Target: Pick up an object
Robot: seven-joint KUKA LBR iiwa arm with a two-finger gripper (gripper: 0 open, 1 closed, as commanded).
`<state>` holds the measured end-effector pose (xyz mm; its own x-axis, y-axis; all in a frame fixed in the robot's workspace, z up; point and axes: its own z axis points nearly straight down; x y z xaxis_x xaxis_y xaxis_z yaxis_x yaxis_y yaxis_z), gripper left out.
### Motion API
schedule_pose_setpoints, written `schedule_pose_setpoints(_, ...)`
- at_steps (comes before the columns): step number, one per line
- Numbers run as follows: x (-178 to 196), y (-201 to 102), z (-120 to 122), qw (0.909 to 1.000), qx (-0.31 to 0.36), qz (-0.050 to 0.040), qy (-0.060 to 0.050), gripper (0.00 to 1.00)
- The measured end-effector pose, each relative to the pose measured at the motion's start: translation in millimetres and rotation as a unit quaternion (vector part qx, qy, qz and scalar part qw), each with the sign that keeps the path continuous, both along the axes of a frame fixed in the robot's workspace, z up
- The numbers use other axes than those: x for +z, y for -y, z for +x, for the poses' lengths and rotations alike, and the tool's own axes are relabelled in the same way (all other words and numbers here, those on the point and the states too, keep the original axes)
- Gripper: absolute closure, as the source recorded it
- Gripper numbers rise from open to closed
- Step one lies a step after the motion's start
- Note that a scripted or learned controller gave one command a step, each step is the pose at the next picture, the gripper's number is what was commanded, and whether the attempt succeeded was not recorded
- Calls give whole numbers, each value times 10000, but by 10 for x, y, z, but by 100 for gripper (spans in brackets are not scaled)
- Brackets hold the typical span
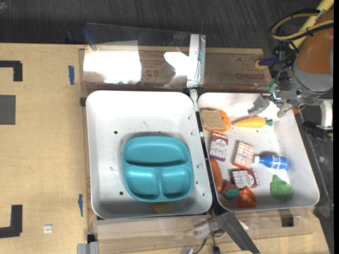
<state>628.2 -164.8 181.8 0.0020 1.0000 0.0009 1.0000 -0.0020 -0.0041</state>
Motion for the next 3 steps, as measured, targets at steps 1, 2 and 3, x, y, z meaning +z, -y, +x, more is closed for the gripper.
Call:
schedule_pose_setpoints(1, -705, -116, 120, 9973, 726, -43, 128, 0)
schedule_pose_setpoints(2, -951, -550, 406, 9987, 513, -22, 60, 0)
schedule_pose_setpoints(3, -957, -420, -236, 9970, 770, -8, 43, 0)
